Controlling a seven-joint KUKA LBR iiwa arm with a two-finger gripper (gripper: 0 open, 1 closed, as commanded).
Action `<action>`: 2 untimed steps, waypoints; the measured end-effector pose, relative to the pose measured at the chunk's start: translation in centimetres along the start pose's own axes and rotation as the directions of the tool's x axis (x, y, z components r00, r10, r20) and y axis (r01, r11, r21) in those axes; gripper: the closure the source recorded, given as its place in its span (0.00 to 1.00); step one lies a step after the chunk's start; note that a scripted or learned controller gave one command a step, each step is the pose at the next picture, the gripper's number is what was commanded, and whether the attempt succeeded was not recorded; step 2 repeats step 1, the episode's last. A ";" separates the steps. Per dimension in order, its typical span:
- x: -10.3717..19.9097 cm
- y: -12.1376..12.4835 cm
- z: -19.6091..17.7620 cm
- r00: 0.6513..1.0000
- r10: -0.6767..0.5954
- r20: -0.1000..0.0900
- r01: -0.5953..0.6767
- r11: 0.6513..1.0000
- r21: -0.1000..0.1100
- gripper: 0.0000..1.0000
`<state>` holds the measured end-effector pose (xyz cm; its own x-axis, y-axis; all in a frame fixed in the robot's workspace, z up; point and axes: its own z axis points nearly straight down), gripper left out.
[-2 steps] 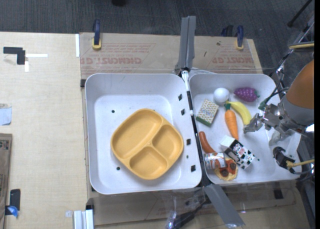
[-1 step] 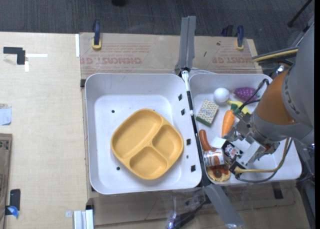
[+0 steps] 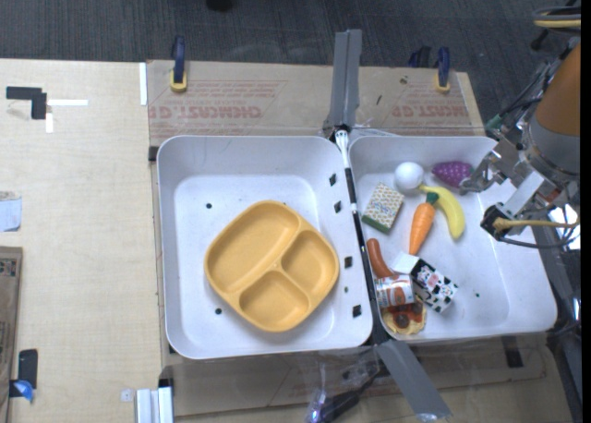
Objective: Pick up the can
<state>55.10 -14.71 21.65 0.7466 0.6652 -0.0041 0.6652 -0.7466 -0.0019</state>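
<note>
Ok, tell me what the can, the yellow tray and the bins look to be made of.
The can: probably metal under a printed red and white label; its end is not clearly seen. The yellow tray: moulded plastic with a dull, even finish and three rounded compartments. The bins: thin white plastic, by their smooth rims with a slight sheen.

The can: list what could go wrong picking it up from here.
1. The can lies on its side, wedged between the hot dog, the cow-print carton and the pizza slice; the fingers may nudge or grab a neighbour instead.
2. It sits against the divider wall, leaving little room for a finger on that side.
3. The gripper is at the bin's far right edge; the banana and carrot lie between.
</note>
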 end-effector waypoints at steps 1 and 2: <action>-7.2 1.6 -0.3 0.990 0.139 0.001 -0.139 0.990 0.002 0.00; -7.2 1.6 -0.3 0.990 0.139 0.001 -0.139 0.990 0.002 0.00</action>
